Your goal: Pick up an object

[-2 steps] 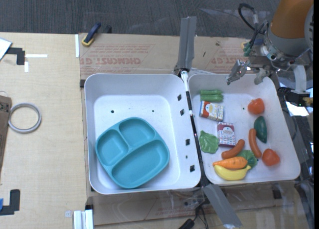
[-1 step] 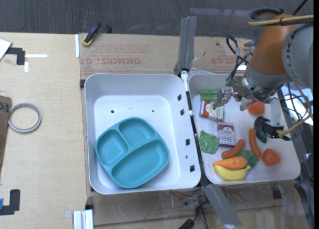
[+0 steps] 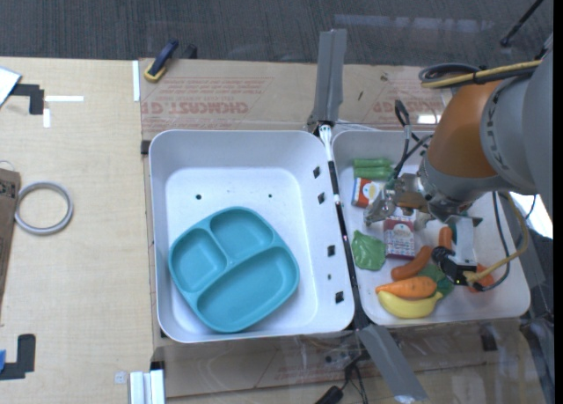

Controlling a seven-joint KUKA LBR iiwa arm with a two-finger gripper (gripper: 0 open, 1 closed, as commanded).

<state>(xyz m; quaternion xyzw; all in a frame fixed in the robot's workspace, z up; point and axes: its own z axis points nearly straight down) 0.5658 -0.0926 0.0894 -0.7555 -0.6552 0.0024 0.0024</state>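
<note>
I see the grey two-finger gripper (image 3: 393, 202) low over the right white bin (image 3: 515, 298), just above a small red-and-white carton (image 3: 399, 237). I cannot tell whether it grips anything.

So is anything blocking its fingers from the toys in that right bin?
Nothing visible does. The gripper sits low in the right bin, right among the toy food, with no lid or barrier above the pile.
</note>
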